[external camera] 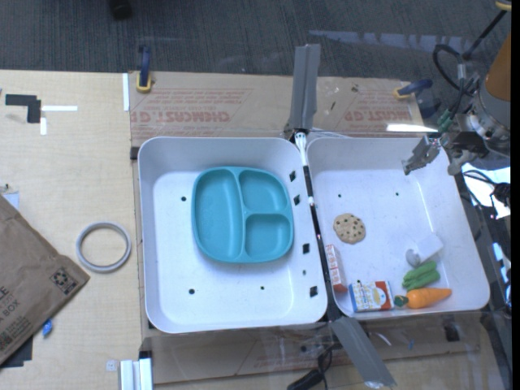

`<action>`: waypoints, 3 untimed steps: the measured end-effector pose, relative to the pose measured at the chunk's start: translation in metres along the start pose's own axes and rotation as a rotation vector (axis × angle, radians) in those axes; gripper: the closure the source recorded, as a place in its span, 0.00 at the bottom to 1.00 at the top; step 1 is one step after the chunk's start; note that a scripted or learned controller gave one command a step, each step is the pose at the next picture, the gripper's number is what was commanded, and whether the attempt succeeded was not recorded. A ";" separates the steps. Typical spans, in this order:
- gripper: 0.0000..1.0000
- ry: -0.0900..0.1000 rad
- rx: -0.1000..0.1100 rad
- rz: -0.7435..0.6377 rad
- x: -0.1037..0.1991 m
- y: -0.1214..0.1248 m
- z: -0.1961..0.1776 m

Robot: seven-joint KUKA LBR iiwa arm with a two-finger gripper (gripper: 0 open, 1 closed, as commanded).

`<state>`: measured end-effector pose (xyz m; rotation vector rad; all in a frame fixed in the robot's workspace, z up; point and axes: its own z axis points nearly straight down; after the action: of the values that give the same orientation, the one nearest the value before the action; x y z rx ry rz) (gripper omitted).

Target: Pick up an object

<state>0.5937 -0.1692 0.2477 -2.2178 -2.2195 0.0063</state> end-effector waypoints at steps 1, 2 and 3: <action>0.00 0.001 0.001 -0.030 0.062 -0.064 0.115; 0.00 0.001 -0.001 0.025 0.072 -0.081 0.159; 0.00 0.000 -0.001 0.044 0.075 -0.021 0.159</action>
<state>0.5716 -0.0941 0.0893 -2.2667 -2.1710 0.0051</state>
